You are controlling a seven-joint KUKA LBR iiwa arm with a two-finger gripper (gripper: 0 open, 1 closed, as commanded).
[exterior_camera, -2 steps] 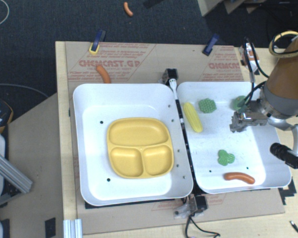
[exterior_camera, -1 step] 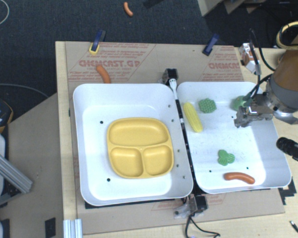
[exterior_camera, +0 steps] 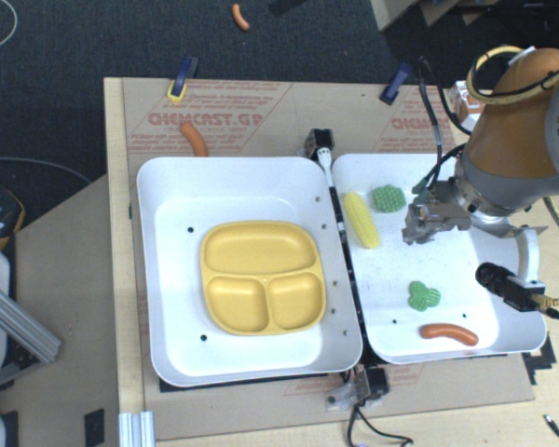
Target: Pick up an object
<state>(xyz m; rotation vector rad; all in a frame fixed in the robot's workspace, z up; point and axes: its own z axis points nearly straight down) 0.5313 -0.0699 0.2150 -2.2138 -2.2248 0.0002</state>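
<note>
A cardboard sheet (exterior_camera: 261, 110) covers the bench under both bins; the left bin (exterior_camera: 168, 250) holds a yellow divided tray (exterior_camera: 261, 276), three compartments, lying flat near its middle; the right bin (exterior_camera: 391, 319) holds the loose toy food. Among these, a yellow corn cob (exterior_camera: 361, 220) lies along the bin's left wall, just beside the rim shared with the left bin; a green bumpy piece (exterior_camera: 388, 198) sits next to the cob's upper end; a smaller green piece (exterior_camera: 424, 296) lies lower down, near the bin's centre; an orange sausage (exterior_camera: 449, 333) lies close to the front rim, just below that green piece. Outside the bins, another orange sausage (exterior_camera: 195, 139) rests on the cardboard above the left bin; a third small orange piece (exterior_camera: 240, 16) lies on the dark floor beyond the bench; clamps, one yellow and blue (exterior_camera: 180, 80), grip the cardboard's far edge.

The arm (exterior_camera: 512, 138) reaches in from the right, its orange band above the grey wrist, bent down over the right bin's upper half; the gripper (exterior_camera: 417, 234) hangs over bare bin floor, between the bumpy green piece and the smaller green one, near the cob but apart from it; nothing sits between the fingers, though whether they are spread or closed I cannot tell.

Red print on the cardboard reads "CHEMCAST. G.P"; a second red print near the arm is partly hidden.
</note>
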